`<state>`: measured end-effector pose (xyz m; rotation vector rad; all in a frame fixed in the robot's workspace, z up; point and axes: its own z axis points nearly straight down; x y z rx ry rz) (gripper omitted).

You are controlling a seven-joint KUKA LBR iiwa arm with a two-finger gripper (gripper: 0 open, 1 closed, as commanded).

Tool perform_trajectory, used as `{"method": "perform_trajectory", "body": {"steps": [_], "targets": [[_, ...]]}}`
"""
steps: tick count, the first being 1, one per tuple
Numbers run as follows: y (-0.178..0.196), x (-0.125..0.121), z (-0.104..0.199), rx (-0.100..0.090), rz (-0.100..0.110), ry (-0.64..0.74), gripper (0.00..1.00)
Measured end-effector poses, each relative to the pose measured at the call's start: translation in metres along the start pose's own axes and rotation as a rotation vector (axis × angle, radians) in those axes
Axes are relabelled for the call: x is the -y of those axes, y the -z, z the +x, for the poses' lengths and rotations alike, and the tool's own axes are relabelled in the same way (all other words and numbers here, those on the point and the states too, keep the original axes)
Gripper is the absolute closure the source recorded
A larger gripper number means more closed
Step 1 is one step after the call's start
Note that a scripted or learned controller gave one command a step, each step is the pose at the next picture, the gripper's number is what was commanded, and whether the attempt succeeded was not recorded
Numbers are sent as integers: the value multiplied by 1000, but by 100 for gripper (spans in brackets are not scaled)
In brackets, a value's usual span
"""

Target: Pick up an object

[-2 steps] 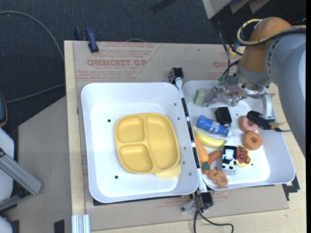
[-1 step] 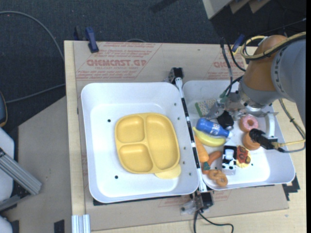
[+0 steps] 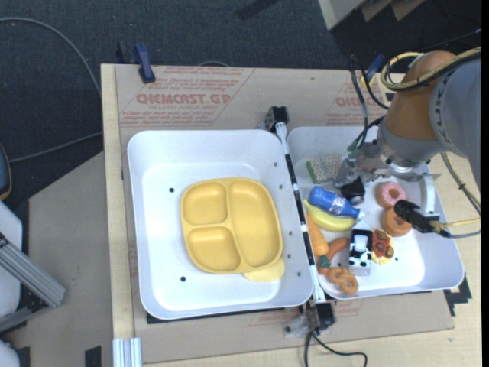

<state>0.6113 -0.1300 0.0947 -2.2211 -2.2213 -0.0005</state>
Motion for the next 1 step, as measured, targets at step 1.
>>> {"method": "perform_trajectory", "body": {"steps": [1], "targets": [[91, -56, 64, 0, -3, 2, 100]]}}
